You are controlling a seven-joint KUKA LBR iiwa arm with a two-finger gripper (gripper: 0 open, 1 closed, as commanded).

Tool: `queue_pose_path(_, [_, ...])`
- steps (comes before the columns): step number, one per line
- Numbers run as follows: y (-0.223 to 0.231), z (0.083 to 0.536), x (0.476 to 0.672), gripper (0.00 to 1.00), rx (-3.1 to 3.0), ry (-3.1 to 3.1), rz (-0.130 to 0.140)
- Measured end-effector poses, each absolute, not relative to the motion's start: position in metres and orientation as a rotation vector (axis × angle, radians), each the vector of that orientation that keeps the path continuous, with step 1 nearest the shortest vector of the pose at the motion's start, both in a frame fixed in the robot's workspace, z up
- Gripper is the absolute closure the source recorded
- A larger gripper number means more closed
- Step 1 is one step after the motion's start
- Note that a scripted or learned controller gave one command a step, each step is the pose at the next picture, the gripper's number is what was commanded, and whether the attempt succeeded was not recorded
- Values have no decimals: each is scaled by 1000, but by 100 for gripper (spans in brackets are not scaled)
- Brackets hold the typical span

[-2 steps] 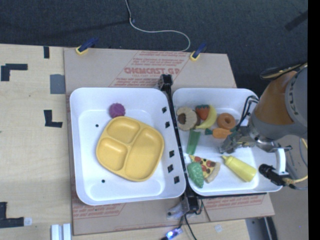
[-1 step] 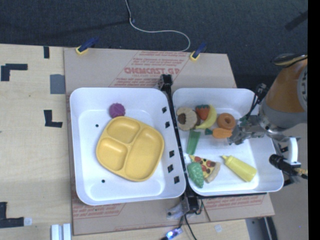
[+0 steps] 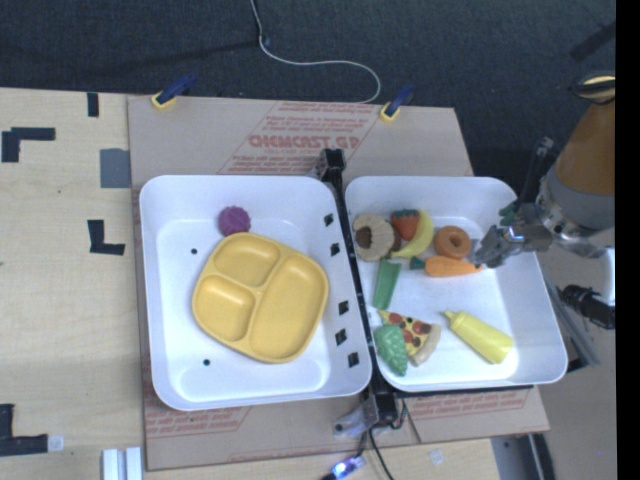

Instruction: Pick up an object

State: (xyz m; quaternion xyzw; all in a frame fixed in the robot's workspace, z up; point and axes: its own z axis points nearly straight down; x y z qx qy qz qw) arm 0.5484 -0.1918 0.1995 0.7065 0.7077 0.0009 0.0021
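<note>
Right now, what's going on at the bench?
The arm reaches in from the right, with its gripper low over the right bin, next to the carrot and the donut. I see nothing between the fingers, so no pick has happened yet. The mustard bottle, pizza slice and other toy food lie loose. The left bin holds a yellow divided plate and a purple piece.

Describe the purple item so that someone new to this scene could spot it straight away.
Look in the left bin, which holds a big yellow divided plate. Just beyond the plate's far left corner, near the bin's back wall, sits a small round purple toy. It is the sole purple thing on the bench, lying apart from the food toys crowded in the right bin.
</note>
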Motion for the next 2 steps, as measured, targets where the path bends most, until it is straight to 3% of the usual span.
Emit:
queue_pose_path(1, [-191,226,549,100,2218,2222,1])
queue_pose_path(2, [-134,231,557,100,2215,2230,1])
